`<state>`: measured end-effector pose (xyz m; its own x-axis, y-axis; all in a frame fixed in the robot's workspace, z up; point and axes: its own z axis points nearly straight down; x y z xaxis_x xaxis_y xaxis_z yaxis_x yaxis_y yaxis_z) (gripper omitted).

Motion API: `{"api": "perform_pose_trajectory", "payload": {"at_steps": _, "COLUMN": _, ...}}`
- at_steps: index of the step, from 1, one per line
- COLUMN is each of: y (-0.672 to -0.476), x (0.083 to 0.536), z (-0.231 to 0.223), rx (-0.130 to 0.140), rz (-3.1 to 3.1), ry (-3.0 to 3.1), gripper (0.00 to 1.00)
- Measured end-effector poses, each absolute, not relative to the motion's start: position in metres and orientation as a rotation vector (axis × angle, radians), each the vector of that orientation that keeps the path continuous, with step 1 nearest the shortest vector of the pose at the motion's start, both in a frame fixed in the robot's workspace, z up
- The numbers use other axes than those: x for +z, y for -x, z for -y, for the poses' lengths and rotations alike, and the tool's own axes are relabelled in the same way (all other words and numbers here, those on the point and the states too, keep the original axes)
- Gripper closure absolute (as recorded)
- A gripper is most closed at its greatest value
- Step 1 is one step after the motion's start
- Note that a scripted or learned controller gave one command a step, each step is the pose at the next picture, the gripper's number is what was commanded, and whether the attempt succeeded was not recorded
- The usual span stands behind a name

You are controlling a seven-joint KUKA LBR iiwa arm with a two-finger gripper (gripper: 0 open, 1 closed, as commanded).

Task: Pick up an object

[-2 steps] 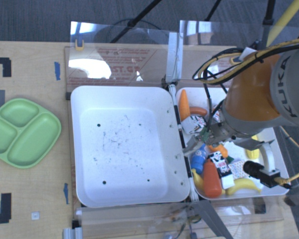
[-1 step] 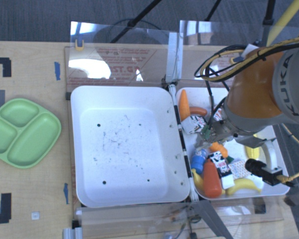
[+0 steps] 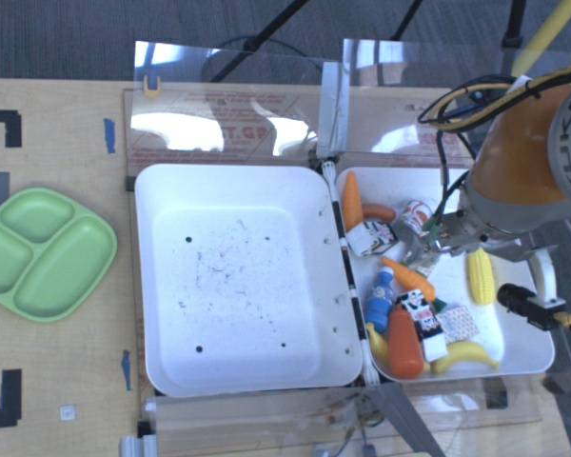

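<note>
The gripper (image 3: 422, 248) is low in the right bin (image 3: 533, 346), among the toys; whether it is open or closed, or grips anything, I cannot tell. Two carrots: one (image 3: 352, 200) up and left of it, one (image 3: 409, 276) just below it. A can (image 3: 416, 215) lies just above. One corn cob (image 3: 480, 276) lies to its right. Below it are one blue bottle (image 3: 379, 299), one red bottle (image 3: 404, 343) and one banana (image 3: 468, 354). The left bin (image 3: 238, 265) lies to its left, and one green divided plate (image 3: 44, 251) rests far left on the bench (image 3: 57, 379).
</note>
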<state>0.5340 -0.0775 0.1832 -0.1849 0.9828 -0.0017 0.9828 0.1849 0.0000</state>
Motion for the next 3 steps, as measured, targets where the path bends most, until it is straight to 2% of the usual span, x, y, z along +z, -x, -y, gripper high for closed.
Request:
{"api": "perform_pose_trajectory", "payload": {"at_steps": 1, "y": -0.534, "x": 0.183, "z": 0.077, "rx": -0.001, "rz": -2.417, "ry": -2.005, "gripper": 0.00}}
{"api": "perform_pose_trajectory", "payload": {"at_steps": 2, "y": -0.533, "x": 0.087, "z": 0.100, "rx": 0.003, "rz": -2.346, "ry": -2.081, "gripper": 0.00}}
{"api": "perform_pose_trajectory", "payload": {"at_steps": 3, "y": -0.501, "x": 0.183, "z": 0.088, "rx": 0.000, "rz": -2.597, "ry": -1.766, "gripper": 0.00}}
